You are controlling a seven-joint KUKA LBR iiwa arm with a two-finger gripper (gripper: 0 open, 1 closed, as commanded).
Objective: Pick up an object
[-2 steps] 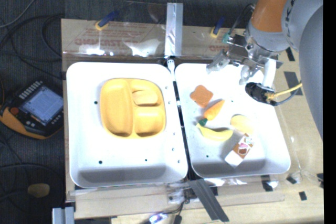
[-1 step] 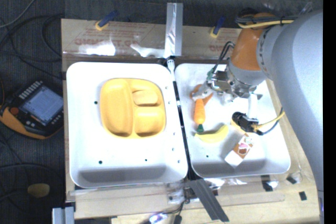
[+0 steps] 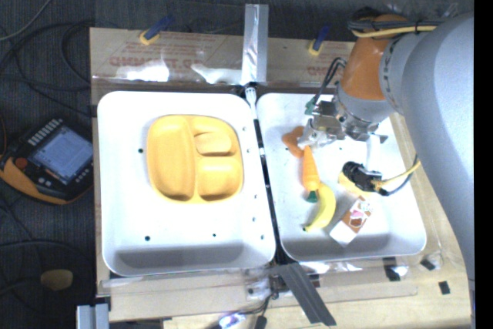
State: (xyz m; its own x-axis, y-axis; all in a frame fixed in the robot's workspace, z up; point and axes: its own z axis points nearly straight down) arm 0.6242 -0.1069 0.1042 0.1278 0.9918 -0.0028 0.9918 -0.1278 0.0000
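Claw (image 3: 317,133) low in the right bin (image 3: 400,243) — its state I cannot tell. Carrot (image 3: 310,168) lies just below it, banana (image 3: 323,209) beyond. Carrot looks light, stiff, smooth — best grasped across the thick middle.

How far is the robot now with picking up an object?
Done: the gripper is down in the right bin, by the carrot. In hand: nothing visibly; its grip is hidden. Left: grasp and lift. The carrot, banana and small carton all lie on the bin floor.
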